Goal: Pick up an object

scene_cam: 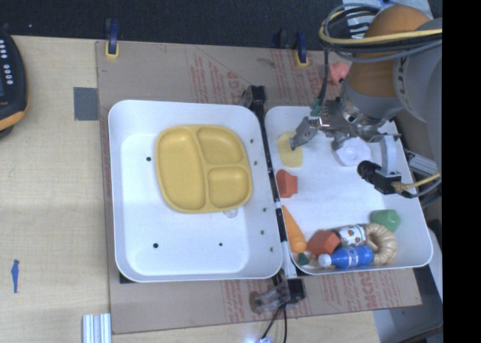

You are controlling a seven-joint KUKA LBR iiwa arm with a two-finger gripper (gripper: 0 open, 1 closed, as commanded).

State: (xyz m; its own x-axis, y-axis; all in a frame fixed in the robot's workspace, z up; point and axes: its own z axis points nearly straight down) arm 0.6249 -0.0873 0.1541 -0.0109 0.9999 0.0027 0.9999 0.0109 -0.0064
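Camera view, running from the left: the left bin (131, 259) holds a yellow divided plate (203, 167) lying flat toward its far side, well apart from anything you need here; nothing in that bin is in play.

Cross the rims into the right bin (338, 191) and the candidates start; a pale yellow block (290, 149) lies at the bin's far-left corner, close against the wall; a small red block (286, 183) lies just nearer the camera from it; a carrot (294, 230) lies along the left wall; then a crowded near edge, with a red-orange block (323, 242), a blue bottle (347, 259), a tan ring-shaped toy (383, 240) and a green piece (385, 220) touching or nearly touching one another.

The gripper (307, 134) hangs just beside the yellow block, its dark fingers spread and nothing between them; so you have an open, empty hand, and I judge the yellow block to be the target.

Your risks from here: the block lies so near the wall that one finger may land on the rim or on top of the block and push it away rather than straddle it; a closing pinch off centre could squirt it sideways toward the red block; expect an empty close if the descent is shallow.
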